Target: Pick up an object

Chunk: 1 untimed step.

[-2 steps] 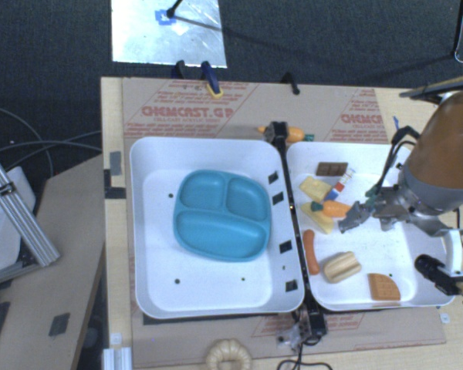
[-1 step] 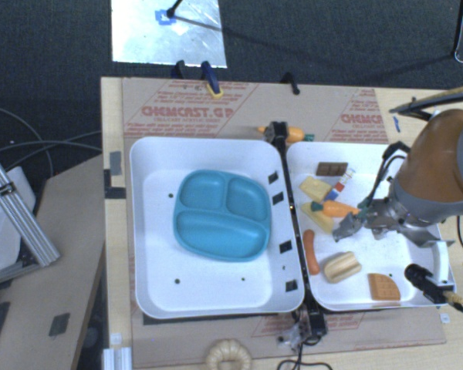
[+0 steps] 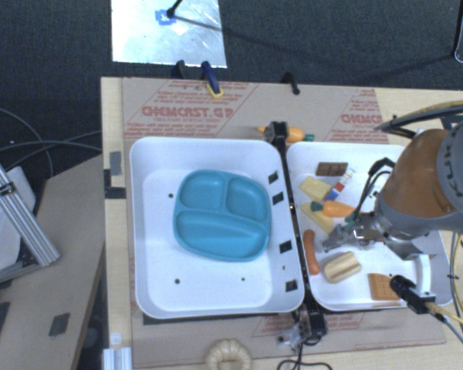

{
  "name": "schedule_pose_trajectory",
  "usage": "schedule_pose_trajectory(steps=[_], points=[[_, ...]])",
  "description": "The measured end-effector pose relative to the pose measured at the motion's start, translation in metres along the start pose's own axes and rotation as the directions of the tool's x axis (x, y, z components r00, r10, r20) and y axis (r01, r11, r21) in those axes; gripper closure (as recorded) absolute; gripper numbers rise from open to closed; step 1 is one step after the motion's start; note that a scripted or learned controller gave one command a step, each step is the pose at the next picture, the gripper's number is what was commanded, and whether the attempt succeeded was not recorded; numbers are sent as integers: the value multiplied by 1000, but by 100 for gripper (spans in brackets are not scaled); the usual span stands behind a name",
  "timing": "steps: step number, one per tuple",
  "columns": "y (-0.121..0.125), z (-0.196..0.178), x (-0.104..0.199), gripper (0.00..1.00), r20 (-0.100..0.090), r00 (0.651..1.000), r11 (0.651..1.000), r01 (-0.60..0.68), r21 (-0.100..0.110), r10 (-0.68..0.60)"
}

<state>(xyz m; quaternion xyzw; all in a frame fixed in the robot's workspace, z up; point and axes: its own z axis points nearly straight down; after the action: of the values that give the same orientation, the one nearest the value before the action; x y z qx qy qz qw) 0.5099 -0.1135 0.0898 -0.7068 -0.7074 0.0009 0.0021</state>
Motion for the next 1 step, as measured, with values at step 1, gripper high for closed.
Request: schedule_pose_trajectory(steps=[1], points=[[2, -13, -1, 100, 1, 1000, 1000, 1, -6, -1]])
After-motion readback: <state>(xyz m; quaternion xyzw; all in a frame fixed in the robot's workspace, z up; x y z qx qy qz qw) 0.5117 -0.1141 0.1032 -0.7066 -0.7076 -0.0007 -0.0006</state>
